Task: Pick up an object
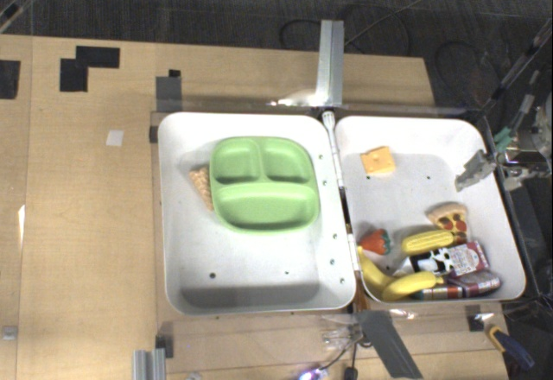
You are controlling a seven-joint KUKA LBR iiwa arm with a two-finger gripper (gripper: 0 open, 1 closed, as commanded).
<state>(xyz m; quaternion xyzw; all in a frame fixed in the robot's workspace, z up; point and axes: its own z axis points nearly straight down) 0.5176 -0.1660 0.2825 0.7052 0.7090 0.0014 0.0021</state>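
Two bins are lying before us, and we are judging the pick as not yet begun: our gripper is hanging at the right bin's far right rim, carrying nothing we can see; its opening we cannot tell. Nearest is the pizza slice toy, flat, tan-crusted with red dots, lying just above the corn cob. Next we are needing to swing inward and descend over it.

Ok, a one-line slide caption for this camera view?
Green plate in left bin; toy food piled in right bin; pincer at its right rim.
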